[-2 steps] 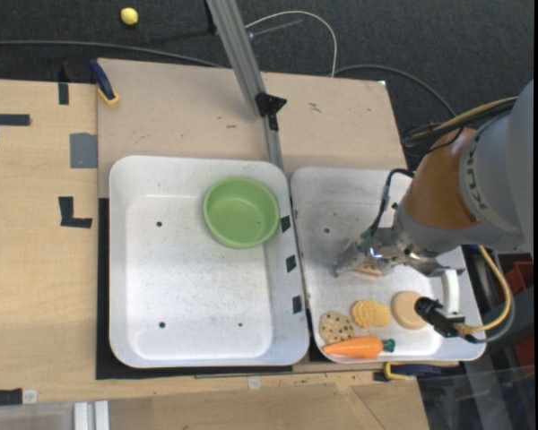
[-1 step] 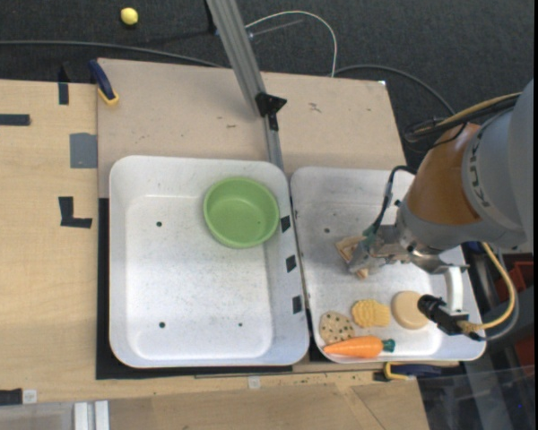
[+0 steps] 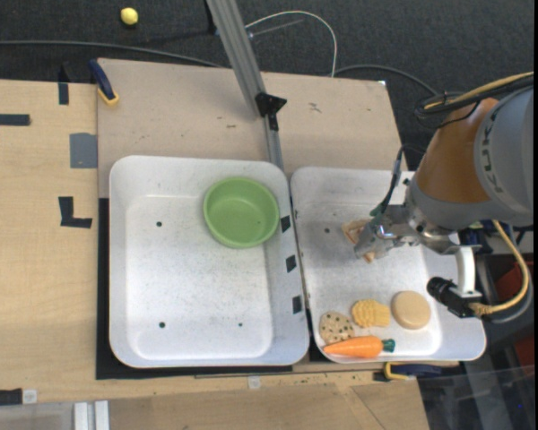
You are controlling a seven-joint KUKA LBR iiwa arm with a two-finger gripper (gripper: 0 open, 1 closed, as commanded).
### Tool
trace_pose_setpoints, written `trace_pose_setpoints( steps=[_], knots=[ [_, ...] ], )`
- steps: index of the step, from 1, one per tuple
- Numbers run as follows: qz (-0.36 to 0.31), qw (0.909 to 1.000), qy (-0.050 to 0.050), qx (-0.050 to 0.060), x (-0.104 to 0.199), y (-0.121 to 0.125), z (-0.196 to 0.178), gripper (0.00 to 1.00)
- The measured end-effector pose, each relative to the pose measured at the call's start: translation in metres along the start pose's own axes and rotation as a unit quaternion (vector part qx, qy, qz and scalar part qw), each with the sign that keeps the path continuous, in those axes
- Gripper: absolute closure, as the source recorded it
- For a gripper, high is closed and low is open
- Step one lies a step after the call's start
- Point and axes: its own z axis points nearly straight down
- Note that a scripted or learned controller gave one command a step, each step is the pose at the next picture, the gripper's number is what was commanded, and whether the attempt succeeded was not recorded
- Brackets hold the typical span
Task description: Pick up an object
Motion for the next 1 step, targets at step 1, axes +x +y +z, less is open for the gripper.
trace_pose_setpoints(
  steps=[1],
  knots=[
    [0.000, 1.0000, 0.000, -0.001, 0.0002, 0.0012, -0.0525, 1.00]
  ],
)
